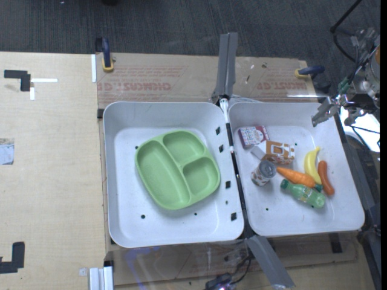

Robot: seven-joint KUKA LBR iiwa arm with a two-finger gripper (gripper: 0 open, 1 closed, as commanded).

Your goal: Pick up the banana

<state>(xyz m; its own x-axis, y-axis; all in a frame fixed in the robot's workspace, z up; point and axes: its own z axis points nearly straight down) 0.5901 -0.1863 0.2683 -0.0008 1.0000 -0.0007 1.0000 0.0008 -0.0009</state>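
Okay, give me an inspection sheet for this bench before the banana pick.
Surface: wooden bench with two white bins, left bin and right bin.
Job's things: banana in the right bin, between an orange carton and a sausage.
Clutter: green divided plate in the left bin; carrot, green bottle, can, purple carton in the right bin.
Grippers: gripper over the right bin's far right corner, holding nothing visible.
Cables: wires at far right.
Surroundings: dark carpet, blue clamps.
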